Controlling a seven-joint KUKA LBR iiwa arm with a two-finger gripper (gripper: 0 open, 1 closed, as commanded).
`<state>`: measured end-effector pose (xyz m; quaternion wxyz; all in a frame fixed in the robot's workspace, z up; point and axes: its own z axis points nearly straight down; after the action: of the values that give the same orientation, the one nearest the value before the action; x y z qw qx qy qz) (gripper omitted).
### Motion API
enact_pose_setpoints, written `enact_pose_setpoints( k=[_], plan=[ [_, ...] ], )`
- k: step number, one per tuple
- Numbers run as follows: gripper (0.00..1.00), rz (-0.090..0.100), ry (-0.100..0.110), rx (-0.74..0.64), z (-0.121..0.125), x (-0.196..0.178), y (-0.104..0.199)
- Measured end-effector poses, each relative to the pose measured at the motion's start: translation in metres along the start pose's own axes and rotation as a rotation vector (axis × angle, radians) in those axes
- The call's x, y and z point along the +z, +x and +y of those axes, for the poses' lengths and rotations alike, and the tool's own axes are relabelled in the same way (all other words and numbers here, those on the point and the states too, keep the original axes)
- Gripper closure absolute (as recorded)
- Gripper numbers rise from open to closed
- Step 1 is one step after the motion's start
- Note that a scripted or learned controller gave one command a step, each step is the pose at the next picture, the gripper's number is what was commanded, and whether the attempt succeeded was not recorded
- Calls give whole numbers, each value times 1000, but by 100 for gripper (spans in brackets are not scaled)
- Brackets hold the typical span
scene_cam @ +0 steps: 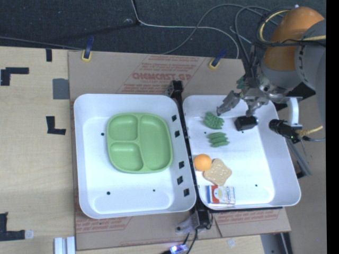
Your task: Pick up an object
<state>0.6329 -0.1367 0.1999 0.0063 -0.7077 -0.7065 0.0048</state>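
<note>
Here the gripper (239, 110) hangs over the back part of the right bin (265, 192). Its two fingers are spread wide apart. One finger (228, 103) is grey and points down to the left, and its tip is just beside the upper green piece. The other finger (246, 123) ends in a dark pad over the white floor. Nothing sits between the fingers, so the gripper holds nothing.

There are two green veggie toys in this bin. The upper green toy (214, 121) lies close under the grey finger, but whether they touch cannot be told. The lower green toy (217, 138) lies just in front of it, a little apart.

Nearer the front there is one orange ball (202, 162). One slice of toy bread (217, 172) leans against the ball on its right side. One small card box (220, 195) with red and blue print lies at the front wall, just in front of the bread.

That makes five things in the right bin, all on its left half.

The left bin (92, 194) sits beside it, and the two bins touch along the middle. It holds one green plate (140, 143) with three parts, lying flat near the middle.

Both bins rest on one brown board (153, 70). The grey arm with its orange band (291, 30) comes in from the right.
</note>
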Motion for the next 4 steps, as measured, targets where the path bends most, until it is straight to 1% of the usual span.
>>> enact_pose_setpoints(
  k=[1,2,3,4],
  plan=[
    [0,-2,-14,-3,3,-9,0],
    [0,-4,-13,-3,2,34,-4],
    [0,-3,-11,-4,9,81,-5],
    [0,-4,-14,-4,9,117,-4]
  ],
)
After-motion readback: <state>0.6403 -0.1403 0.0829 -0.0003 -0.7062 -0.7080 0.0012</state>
